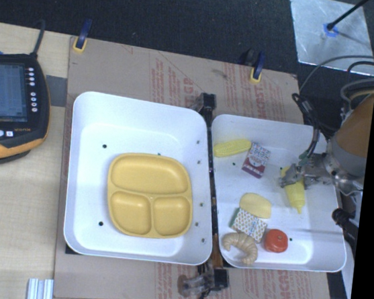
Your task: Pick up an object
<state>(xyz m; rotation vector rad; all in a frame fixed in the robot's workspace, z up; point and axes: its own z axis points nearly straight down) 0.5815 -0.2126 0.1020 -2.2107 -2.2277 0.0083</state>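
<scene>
Where jaws (297, 176) hover: small yellow object (296, 195), possibly bottle, lying tilted.

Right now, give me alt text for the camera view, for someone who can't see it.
A grey robot arm's gripper sits low in the right bin by a small yellow item, among toy corn, a red tomato, a croissant and small packets. The left bin holds a yellow divided tray.

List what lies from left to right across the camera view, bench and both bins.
Control pendant → left bin → yellow divided plate → corn cob → small red-and-white carton → tomato → claw at a yellow item.
</scene>
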